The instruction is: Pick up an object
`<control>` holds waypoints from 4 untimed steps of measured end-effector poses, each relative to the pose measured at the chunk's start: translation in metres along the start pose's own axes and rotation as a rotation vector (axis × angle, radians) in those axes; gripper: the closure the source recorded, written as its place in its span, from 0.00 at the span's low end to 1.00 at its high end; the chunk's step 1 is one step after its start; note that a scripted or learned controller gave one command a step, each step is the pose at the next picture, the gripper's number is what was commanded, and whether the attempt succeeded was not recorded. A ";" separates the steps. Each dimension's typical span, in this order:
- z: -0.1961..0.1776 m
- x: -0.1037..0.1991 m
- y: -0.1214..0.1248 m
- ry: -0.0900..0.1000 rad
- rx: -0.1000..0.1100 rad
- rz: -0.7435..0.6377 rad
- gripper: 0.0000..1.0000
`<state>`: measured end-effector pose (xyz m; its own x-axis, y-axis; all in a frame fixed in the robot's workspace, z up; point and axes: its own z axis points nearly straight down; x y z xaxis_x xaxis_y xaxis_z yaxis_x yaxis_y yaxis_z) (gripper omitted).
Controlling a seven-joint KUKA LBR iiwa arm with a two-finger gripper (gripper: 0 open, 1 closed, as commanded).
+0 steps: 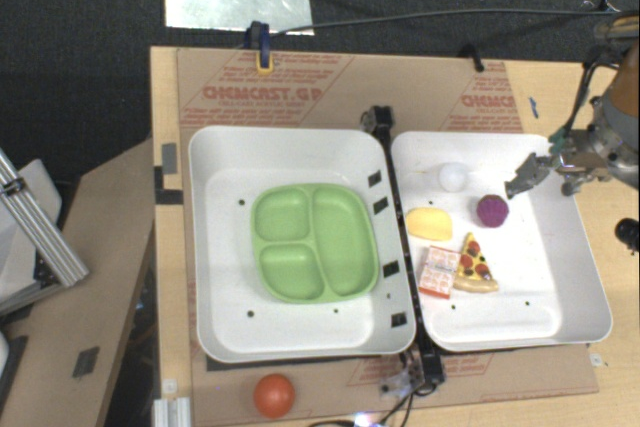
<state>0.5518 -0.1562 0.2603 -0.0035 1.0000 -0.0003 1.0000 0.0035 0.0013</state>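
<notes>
The gripper hangs over the right bin, just right of a purple ball; whether it is open or closed cannot be told, and nothing is visibly in its grasp. Near the ball lie a white ball, a yellow piece, a pizza slice and a small packet. The left bin carries a green divided tray, and an orange ball sits on the table.

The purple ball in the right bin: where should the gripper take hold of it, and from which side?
Grip the purple ball across its widest middle, coming straight down from above. It looks round, so any finger direction suits, and it sits apart from the yellow piece and pizza slice, leaving room on both sides. The gripper hovers just up and to its right, so probably a short move.
</notes>
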 end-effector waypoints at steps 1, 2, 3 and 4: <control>0.058 -0.008 -0.001 0.001 0.003 0.002 0.00; 0.118 -0.002 -0.006 0.002 0.004 0.002 0.00; 0.169 -0.001 -0.006 0.001 0.002 0.002 0.00; 0.156 -0.002 -0.004 0.000 -0.002 0.002 1.00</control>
<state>0.5477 -0.1578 0.1042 -0.0018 1.0000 -0.0001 1.0000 0.0018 0.0036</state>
